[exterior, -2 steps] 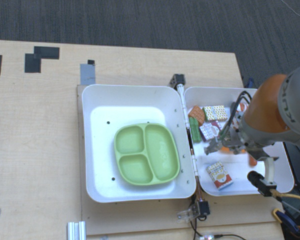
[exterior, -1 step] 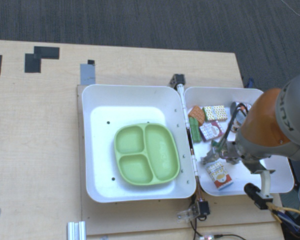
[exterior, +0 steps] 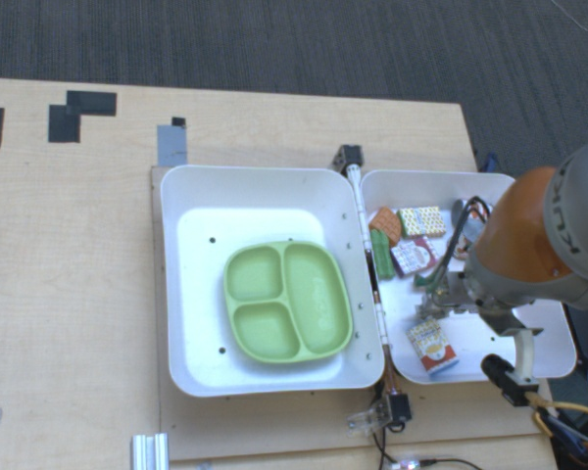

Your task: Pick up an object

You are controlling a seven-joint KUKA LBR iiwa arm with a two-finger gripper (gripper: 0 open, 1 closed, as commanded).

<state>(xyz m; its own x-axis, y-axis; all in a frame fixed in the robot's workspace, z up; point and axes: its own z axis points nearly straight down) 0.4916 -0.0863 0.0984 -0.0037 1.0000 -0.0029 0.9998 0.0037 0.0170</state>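
White plastic bins sit side by side on the pale wooden bench [exterior: 69, 262], and you have a single slanted look down on them. The left bin [exterior: 191, 360] at the centre of the frame carries a green divided plate [exterior: 287, 302], lying flat with its three compartments showing nothing inside.

The right bin [exterior: 559, 355] at the lower right holds the small clutter you want: an orange-red packet [exterior: 386, 225] and a checkered packet [exterior: 421, 221] near its upper edge, a pale wrapped item [exterior: 410, 257] just below them, a thin green piece [exterior: 383, 259] against the left wall, and a small red-and-white carton [exterior: 432, 347] toward the bottom.

The arm [exterior: 524, 243] reaches in from the right (its orange band covers much of the bin). The jaws [exterior: 433, 302] hang low over the bin, just above the carton. From this angle I cannot tell how they stand, and nothing is visibly held.

I judge you are at the descent, before any grasp. The next move calls for settling squarely over one item, likely the carton, and closing without snagging its neighbours.
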